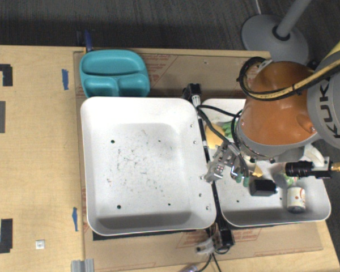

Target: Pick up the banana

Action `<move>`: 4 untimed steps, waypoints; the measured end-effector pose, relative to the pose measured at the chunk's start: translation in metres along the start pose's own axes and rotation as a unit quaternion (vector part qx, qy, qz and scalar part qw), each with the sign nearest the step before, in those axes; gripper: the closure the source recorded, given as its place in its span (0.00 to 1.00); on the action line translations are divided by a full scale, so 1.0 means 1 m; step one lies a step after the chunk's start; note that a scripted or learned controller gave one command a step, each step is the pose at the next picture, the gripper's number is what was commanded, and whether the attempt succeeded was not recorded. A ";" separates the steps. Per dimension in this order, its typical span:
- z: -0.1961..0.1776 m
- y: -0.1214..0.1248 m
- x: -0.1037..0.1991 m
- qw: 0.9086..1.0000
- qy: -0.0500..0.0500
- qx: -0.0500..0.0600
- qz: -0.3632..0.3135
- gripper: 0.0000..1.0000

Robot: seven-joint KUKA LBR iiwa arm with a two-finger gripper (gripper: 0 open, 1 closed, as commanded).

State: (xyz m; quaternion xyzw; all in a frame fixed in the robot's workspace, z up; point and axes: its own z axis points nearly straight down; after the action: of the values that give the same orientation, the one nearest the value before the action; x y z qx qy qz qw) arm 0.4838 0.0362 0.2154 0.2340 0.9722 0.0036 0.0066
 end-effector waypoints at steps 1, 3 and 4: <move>-0.010 0.001 -0.001 1.000 -0.002 -0.002 0.000 1.00; 0.105 0.052 0.034 0.992 0.007 0.004 -0.125 0.00; 0.130 0.089 0.052 0.999 0.006 0.005 -0.041 0.00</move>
State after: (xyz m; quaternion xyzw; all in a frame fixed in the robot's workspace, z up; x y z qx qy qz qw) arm 0.4796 0.1393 0.0862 0.1937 0.9811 -0.0002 -0.0004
